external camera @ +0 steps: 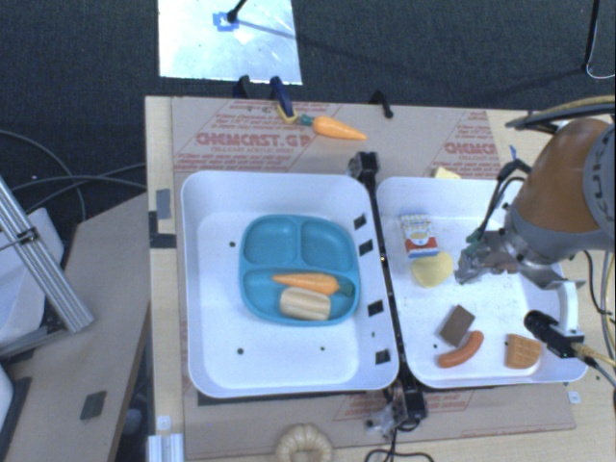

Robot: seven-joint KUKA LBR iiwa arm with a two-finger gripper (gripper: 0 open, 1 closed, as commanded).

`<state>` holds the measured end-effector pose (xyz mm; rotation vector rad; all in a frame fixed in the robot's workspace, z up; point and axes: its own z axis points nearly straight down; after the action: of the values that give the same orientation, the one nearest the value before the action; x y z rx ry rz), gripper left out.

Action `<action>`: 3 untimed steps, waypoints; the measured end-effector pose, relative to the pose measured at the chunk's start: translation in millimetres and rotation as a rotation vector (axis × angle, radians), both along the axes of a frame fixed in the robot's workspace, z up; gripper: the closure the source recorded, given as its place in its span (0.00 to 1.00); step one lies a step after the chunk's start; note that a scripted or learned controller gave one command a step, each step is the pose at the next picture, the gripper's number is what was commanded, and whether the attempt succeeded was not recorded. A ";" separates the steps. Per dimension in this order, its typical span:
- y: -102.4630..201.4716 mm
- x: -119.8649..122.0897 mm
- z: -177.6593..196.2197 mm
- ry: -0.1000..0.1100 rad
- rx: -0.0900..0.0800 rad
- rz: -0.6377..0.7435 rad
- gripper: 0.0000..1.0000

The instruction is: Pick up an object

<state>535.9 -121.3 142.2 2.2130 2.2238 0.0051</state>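
At right of centre the fingers point(474, 264) hang over the right bin point(481, 192), just right of a yellow lemon point(432, 269); their opening cannot be told.

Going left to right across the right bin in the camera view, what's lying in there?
Fries box → yellow piece → brown block and sausage just below it → gripper above → orange piece.
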 end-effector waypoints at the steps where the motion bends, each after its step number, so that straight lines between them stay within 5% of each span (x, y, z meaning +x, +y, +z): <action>1: 4.5 -5.8 47.9 0.000 0.000 -0.001 1.00; 2: 4.6 -4.5 83.7 0.001 0.000 0.000 1.00; 3: 62.2 25.3 85.3 0.001 0.002 0.006 1.00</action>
<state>561.2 -59.1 227.4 2.2078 2.2326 0.0063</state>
